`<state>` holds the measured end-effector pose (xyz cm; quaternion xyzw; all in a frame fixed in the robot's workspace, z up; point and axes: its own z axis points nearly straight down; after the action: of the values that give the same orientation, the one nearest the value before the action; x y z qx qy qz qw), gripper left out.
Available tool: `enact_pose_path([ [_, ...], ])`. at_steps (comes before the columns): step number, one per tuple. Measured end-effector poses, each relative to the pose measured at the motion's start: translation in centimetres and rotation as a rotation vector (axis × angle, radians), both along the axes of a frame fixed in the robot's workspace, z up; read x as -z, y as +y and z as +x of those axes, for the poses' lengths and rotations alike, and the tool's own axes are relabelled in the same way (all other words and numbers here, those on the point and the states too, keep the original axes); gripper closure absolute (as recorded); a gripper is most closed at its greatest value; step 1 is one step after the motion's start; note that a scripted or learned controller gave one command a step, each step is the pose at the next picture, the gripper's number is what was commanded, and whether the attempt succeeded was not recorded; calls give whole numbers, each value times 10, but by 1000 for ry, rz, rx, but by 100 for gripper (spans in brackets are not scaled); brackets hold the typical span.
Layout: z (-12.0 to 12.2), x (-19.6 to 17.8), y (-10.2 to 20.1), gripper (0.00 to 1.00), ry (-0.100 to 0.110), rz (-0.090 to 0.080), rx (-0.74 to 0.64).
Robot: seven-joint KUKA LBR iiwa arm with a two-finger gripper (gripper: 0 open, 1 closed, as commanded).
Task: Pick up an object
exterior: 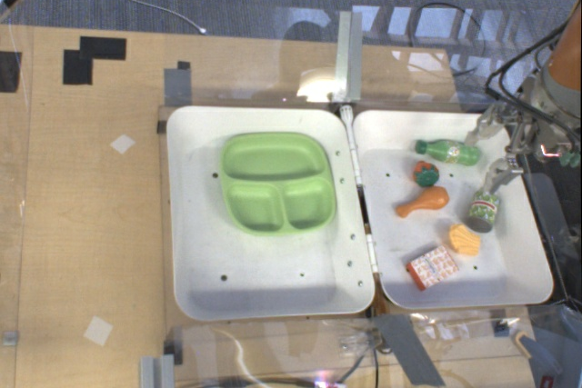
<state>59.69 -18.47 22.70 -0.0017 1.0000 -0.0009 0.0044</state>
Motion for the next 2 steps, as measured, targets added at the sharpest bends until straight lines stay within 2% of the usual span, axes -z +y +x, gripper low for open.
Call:
enact_pose_path([
  [1, 57, 62, 35, 0, 1, 6, 616],
  [2, 61, 139, 89, 0, 6, 3, 587],
])
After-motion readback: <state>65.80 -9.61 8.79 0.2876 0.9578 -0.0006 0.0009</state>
